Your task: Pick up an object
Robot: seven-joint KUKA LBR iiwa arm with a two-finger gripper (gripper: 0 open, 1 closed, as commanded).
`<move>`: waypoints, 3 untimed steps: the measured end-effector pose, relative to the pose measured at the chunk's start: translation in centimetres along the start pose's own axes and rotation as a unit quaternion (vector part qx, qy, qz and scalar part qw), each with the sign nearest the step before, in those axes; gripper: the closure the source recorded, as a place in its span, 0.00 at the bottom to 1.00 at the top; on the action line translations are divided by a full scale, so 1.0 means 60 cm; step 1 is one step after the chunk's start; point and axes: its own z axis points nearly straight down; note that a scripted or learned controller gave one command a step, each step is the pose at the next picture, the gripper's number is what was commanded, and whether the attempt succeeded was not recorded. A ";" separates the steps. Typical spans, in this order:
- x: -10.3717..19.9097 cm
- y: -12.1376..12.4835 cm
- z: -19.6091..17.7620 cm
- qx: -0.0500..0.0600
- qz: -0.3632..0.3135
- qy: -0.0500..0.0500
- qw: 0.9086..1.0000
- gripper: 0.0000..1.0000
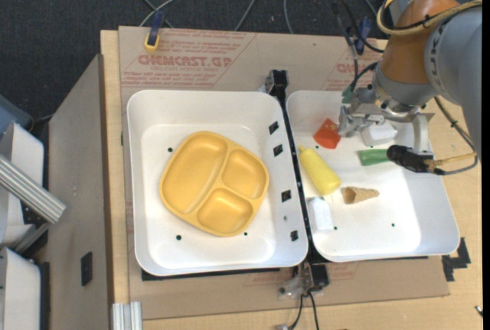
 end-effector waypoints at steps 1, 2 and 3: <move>-0.007 -0.005 -0.104 0.002 0.001 0.000 1.000 1.00; -0.007 -0.002 -0.161 0.002 0.000 0.000 1.000 1.00; 0.077 -0.017 -0.148 0.006 -0.002 0.002 1.000 1.00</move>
